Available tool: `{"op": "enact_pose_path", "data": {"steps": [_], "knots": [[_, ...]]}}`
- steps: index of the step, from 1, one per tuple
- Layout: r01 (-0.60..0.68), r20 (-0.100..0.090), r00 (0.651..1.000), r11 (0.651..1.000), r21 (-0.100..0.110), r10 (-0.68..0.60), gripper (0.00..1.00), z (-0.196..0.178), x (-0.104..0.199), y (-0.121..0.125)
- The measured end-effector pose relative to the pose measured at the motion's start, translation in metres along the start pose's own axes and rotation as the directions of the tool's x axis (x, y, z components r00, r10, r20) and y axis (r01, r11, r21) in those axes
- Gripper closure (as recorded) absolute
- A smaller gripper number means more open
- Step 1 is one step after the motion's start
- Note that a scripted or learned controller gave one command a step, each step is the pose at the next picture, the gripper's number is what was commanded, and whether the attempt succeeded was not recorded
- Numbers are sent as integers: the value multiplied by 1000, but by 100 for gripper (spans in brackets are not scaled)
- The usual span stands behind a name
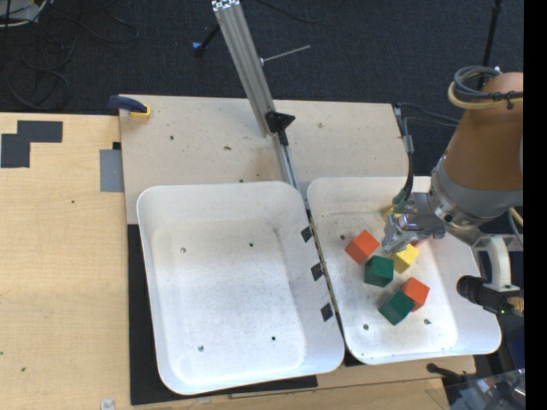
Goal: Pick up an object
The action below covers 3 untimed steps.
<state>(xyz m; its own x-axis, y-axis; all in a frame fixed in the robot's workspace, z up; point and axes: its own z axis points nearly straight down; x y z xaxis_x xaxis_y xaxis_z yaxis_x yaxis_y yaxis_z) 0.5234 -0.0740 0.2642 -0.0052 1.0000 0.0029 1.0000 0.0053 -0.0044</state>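
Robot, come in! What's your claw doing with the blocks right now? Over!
Gripper low in right bin, over yellow block. Nothing seen held. Orange block and green block crowd close beside it.

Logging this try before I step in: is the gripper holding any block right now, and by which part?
Cannot be told. The gripper sits low in the right bin, right over the yellow block, with the green block beside it; no block shows between its fingers.
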Motion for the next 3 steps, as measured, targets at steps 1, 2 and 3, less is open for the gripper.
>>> {"op": "enact_pose_path", "data": {"steps": [1,2,3], "knots": [[0,0,1000,1000,0,0,100,6,61,0],[0,1,1000,1000,-1,0,100,5,110,7],[-1,2,1000,1000,0,1,100,10,155,9]]}}
